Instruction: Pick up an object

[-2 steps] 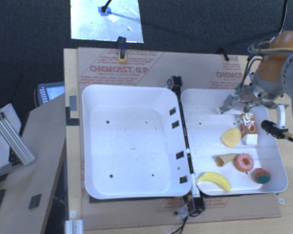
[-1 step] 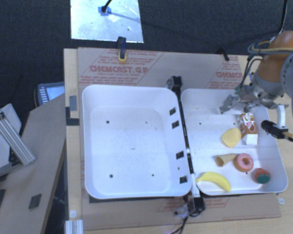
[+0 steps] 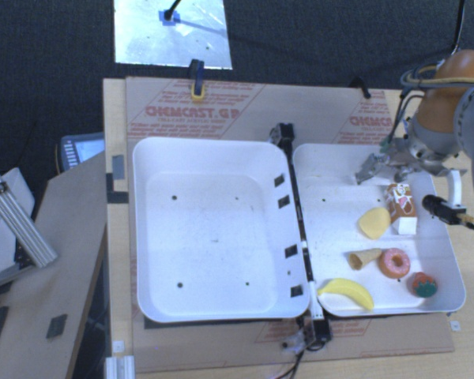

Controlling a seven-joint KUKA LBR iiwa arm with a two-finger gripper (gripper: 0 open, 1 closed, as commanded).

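Note:
My gripper (image 3: 381, 170) hangs over the far part of the right bin (image 3: 332, 188), open, with nothing between its fingers. Just in front of it stands a small brown and white carton (image 3: 400, 199) with a white cube (image 3: 406, 226) beside it. A yellow lemon-shaped piece (image 3: 374, 223) lies to the left of the carton. Nearer the front lie an ice cream cone (image 3: 364, 257), a pink donut (image 3: 394, 263), a red and green tomato-like piece (image 3: 423, 285) and a yellow banana (image 3: 346, 294).
The left bin (image 3: 150, 212) sits beside the right one, with a black-clipped divider (image 3: 294, 212) between them. The grey and orange arm (image 3: 450, 105) comes in from the right. A yellow clamp (image 3: 197, 81) sits at the board's far edge.

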